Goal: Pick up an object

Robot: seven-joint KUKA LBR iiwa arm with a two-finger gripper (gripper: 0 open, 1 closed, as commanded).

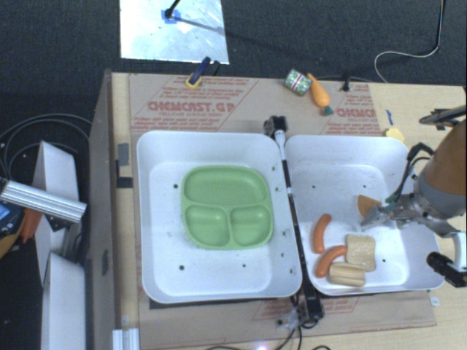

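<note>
The right bin (343,148) holds several food pieces. An orange wedge (365,204) lies near its middle right. Two orange-red sausages (322,233) (330,259) lie toward the front, with a tan toast slice (360,251) and a pale bun (346,274) beside them. My gripper (381,214) reaches in from the right and sits low in this bin. Its tip is right at the orange wedge and just above the toast. I cannot make out whether it touches the wedge.
A green divided plate (226,206) lies in the left bin (157,195). On the cardboard behind the bins are a small can (298,82), a toy carrot (319,93) and a yellow clip (195,77). A black divider bar (287,188) separates the bins.
</note>
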